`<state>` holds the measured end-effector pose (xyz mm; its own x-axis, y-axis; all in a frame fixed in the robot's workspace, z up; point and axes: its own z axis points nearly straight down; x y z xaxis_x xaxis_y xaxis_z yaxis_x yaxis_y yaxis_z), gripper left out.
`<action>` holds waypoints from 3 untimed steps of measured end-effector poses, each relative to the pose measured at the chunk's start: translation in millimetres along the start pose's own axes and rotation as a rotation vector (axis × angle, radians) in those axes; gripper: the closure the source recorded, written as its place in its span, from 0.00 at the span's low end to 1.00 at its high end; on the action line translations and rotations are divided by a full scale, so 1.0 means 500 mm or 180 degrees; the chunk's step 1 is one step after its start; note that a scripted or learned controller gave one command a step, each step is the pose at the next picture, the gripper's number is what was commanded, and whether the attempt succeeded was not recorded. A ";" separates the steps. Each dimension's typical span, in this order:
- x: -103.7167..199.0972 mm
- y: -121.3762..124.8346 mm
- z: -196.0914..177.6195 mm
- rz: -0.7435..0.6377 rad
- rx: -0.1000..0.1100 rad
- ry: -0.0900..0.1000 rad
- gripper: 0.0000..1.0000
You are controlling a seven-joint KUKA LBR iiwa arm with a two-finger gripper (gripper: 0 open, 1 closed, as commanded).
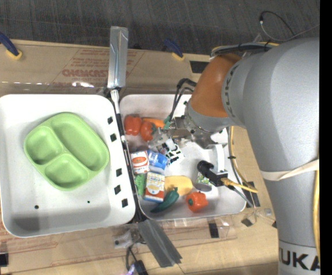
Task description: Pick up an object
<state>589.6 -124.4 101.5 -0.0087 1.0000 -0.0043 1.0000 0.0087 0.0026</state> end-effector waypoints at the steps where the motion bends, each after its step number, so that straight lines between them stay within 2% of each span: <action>1: 0.001 -0.001 -0.014 -0.0008 0.0009 0.0000 1.00; 2: -0.027 0.002 -0.055 0.0428 0.0023 0.0010 1.00; 3: 0.055 -0.006 -0.137 0.0598 0.0023 0.0011 1.00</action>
